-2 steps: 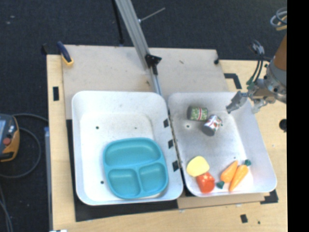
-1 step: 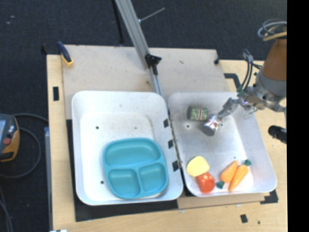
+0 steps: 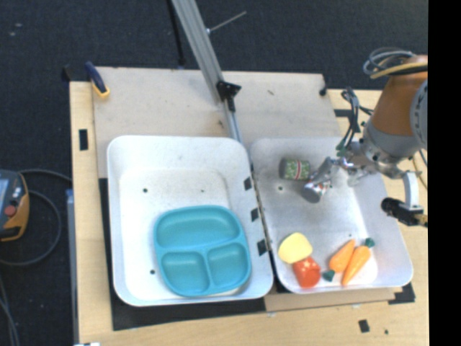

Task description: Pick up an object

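My gripper (image 3: 315, 189) hangs low over the back of the right bin (image 3: 385, 269), reaching in from the right. A small green can (image 3: 294, 169) lies on its side just left of and behind the gripper, close to it but apart. Near the bin's front lie a yellow round piece (image 3: 295, 247), a red pepper-like piece (image 3: 307, 272) touching it, and two orange carrots (image 3: 350, 259) side by side. Nothing shows in the gripper's grasp.
The left bin (image 3: 137, 164) holds a blue three-compartment plate (image 3: 202, 251) at its front. A grey metal rail (image 3: 205, 49) runs from the top down to the gap between the bins. The bench edge lies just beyond the bins.
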You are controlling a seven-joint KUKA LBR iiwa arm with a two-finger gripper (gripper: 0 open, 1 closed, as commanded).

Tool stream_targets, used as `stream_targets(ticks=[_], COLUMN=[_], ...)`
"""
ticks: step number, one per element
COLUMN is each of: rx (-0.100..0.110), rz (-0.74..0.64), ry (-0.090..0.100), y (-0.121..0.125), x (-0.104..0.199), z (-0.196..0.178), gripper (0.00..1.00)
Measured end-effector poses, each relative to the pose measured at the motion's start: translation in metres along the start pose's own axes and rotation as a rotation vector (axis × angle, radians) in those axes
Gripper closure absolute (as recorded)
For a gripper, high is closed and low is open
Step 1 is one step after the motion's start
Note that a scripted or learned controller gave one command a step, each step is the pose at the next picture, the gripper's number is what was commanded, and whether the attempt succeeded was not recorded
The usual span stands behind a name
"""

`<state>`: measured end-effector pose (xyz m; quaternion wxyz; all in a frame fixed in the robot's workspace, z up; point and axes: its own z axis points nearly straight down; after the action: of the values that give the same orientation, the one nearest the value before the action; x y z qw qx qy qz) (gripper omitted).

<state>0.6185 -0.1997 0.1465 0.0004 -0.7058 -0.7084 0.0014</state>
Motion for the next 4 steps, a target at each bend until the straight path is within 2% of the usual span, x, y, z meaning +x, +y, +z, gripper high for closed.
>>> stream_targets(ticks=[1, 2, 3, 4], rx=[-0.008, -0.011, -0.01, -0.003], rz=[-0.001, 0.0, 0.0, -0.001], ry=[-0.002, -0.002, -0.001, 0.0], y=[0.002, 0.013, 0.014, 0.0], x=[-0.001, -0.004, -0.005, 0.036], z=[-0.015, -0.074, -0.129, -0.118], gripper=[1.0, 1.0, 1.0, 1.0])
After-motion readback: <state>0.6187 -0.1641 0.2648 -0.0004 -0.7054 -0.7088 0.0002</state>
